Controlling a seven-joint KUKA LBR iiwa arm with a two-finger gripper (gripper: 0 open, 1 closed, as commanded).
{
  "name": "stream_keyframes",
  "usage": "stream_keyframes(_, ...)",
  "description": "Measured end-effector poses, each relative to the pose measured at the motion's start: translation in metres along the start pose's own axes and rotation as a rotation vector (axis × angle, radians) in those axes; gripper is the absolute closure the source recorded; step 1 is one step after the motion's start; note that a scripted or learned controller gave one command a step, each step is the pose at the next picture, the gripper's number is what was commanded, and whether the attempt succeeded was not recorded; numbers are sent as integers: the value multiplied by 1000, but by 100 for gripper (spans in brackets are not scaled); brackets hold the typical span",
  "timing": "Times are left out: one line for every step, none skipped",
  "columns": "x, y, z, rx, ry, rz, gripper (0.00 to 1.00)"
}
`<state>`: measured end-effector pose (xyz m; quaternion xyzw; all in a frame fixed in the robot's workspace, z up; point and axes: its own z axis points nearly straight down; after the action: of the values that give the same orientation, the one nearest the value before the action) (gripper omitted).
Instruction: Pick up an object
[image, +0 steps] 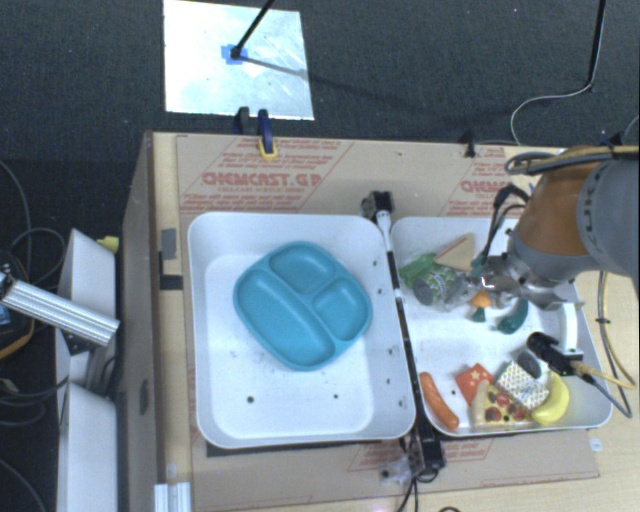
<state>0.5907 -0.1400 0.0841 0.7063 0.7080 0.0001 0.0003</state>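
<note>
Several toy foods crowd the right bin (590, 415): a hot dog (439, 401), a pizza slice (497, 405) and a banana (555, 400) along its near edge, a green piece (420, 268) and a tan wedge (456, 250) toward its far-left corner, so the arm does best to settle squarely over one isolated piece, clear of the bin wall. Whether the gripper (490, 290), low over the bin's middle, is wide or narrow I cannot tell. Beside it, the left bin (215, 300) carries a blue divided plate (302, 303), both bins resting on a cardboard-covered bench (330, 170) above dark carpet.
</note>
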Motion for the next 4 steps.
stream_keyframes(0,1,-11,-3,0,0,100)
stream_keyframes(24,-5,-57,-3,0,-1,100)
stream_keyframes(-21,10,-19,17,4,0,100)
stream_keyframes(-68,34,1,44,10,-3,100)
